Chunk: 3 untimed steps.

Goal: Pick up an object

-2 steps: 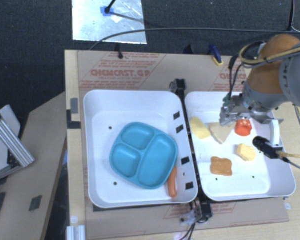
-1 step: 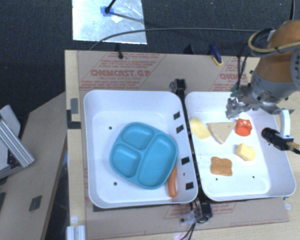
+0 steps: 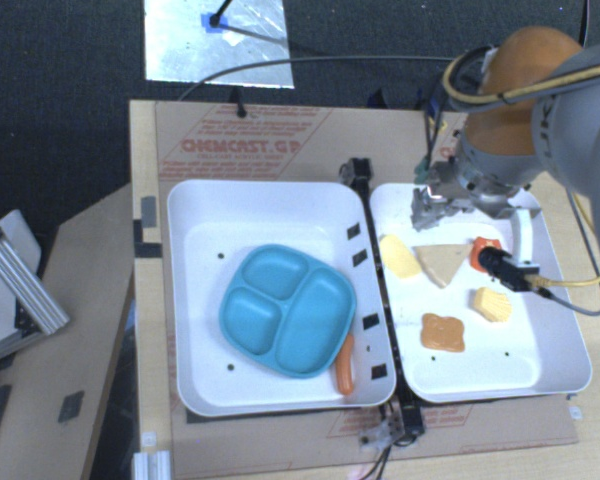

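The gripper (image 3: 442,206) is hovering over the right bin (image 3: 560,363), above its far end; whether it is released or clenched I cannot tell. Just below it are lying a pale wedge (image 3: 441,262) and a yellow piece (image 3: 400,257), likely light, stiff toy food, best pinched across the narrow sides. The bin's middle wall is crowding the yellow piece; the orange piece (image 3: 443,333) is sitting with more open room.

One fixed camera looks down at a slant on both white bins (image 3: 280,193), arm (image 3: 570,98) entering from right.
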### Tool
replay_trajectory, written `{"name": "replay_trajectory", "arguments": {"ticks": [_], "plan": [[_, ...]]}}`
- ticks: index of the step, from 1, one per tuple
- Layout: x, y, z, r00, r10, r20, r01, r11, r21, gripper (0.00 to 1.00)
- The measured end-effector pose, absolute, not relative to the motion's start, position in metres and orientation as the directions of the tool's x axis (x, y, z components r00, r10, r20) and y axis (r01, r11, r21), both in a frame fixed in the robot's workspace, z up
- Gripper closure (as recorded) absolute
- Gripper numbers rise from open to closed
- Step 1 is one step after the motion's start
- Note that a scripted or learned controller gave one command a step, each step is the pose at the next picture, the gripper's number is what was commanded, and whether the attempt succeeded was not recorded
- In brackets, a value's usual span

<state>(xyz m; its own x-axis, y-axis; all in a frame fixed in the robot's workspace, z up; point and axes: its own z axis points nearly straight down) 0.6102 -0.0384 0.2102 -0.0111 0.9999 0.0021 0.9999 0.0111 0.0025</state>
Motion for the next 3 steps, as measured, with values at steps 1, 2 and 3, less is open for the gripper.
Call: {"name": "replay_trajectory", "arguments": {"ticks": [1, 2, 3], "plan": [[0.622, 0.004, 0.212, -0.01, 1.0, 0.002, 1.0, 0.01, 0.003, 1.0], [0.644, 0.047, 0.217, -0.008, 1.0, 0.001, 1.0, 0.008, 0.004, 1.0], [0.654, 0.094, 0.212, -0.009, 1.0, 0.002, 1.0, 0.009, 0.003, 1.0]]}}
